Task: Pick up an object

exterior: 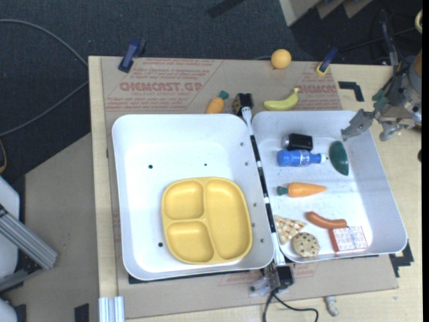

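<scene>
The right bin [385, 186] holds several items: a black block [298, 141], a blue bottle [299, 157], a dark green oval piece [339, 158], a toy carrot [303, 190], a sausage [327, 221], a waffle wedge [288, 228], a cookie [305, 244] and a red patterned card [350, 238]. My gripper [372, 129] hangs over the bin's far right corner, above and right of the green piece. It is open, with nothing between its fingers [354, 127].
A yellow divided plate [206, 219] lies in the left bin [134, 180]. Behind the bins on the board lie a banana [281, 101], an orange ball [281, 59], a small orange toy [216, 104] and two blue clips [130, 56].
</scene>
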Available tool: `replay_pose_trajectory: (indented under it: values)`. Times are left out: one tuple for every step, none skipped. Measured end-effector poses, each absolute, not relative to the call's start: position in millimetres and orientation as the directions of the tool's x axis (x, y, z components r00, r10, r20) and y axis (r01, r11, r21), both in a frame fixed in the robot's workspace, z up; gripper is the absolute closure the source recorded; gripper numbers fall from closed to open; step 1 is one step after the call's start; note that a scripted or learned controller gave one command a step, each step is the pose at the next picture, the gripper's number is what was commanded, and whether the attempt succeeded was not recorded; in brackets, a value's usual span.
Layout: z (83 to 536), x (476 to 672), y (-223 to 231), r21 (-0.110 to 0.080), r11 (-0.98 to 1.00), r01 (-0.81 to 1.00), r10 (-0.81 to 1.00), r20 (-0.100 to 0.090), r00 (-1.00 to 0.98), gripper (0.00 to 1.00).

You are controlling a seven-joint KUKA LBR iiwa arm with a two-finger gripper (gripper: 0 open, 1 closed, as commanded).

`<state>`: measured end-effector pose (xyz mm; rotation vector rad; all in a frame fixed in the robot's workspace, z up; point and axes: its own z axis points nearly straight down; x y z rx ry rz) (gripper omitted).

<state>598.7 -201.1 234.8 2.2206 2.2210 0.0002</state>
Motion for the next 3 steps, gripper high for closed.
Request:
replay_pose_trajectory:
  values:
    - [95.4, 649.6, -215.0, -0.004, 0.002, 1.000, 1.000, 0.002, -0.002, 0.00]
    - [86.0, 629.9, -218.3, 0.002, 0.005, 1.000, 1.000, 0.009, -0.005, 0.00]
    - [95.9, 629.4, -221.3, 0.002, 0.004, 1.000, 1.000, 0.001, -0.004, 1.00]
